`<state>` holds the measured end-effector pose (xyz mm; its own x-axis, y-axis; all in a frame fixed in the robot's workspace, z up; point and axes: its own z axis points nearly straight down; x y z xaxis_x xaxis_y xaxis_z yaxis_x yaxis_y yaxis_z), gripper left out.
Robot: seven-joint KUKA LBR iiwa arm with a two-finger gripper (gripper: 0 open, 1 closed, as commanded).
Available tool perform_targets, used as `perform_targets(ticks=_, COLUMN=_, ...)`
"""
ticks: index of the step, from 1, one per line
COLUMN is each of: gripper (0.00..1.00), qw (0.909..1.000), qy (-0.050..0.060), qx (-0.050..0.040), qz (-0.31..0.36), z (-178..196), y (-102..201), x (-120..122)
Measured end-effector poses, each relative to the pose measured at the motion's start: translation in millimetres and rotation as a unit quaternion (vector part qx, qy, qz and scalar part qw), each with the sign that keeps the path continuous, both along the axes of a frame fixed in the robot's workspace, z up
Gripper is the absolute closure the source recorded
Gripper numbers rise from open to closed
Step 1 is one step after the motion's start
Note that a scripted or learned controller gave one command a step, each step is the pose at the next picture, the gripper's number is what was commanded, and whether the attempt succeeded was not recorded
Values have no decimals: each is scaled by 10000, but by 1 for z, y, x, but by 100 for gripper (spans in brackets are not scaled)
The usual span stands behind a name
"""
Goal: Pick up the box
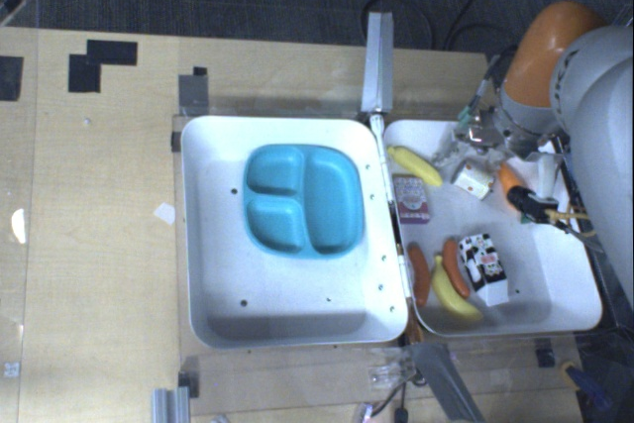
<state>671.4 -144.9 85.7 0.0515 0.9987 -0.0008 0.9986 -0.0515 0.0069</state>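
Note:
A small box (pixel 485 264) with a black-and-white pattern lies in the right bin (pixel 565 304), toward its front. A maroon packet (pixel 411 198) lies flat by the bin's left wall. My gripper (pixel 470 150) hangs over the back of the right bin, below the orange band of the arm (pixel 551 47). It is well behind the patterned box and to the right of the maroon packet, and nothing shows between its fingers. A small white block (pixel 474 181) sits just under the gripper.
The left bin (pixel 208 292) bears a blue divided plate (pixel 303 198). In the right bin lie a banana (pixel 414 165) at the back left, two sausages (pixel 420 274) and another banana (pixel 454 297) beside the patterned box, and an orange item (pixel 507 179).

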Motion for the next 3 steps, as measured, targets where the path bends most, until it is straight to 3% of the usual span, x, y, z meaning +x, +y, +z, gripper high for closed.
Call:
perform_targets(ticks=1, gripper=100, qw=10000, qy=-36, qx=1, qz=41, z=12, y=2, x=3)
perform_targets(ticks=2, gripper=100, qw=9940, qy=11, qx=5, qz=-1094, z=137, y=-4, x=-1)
perform_targets(ticks=3, gripper=100, qw=9927, qy=14, qx=8, qz=-1206, z=158, y=-1, x=-1)
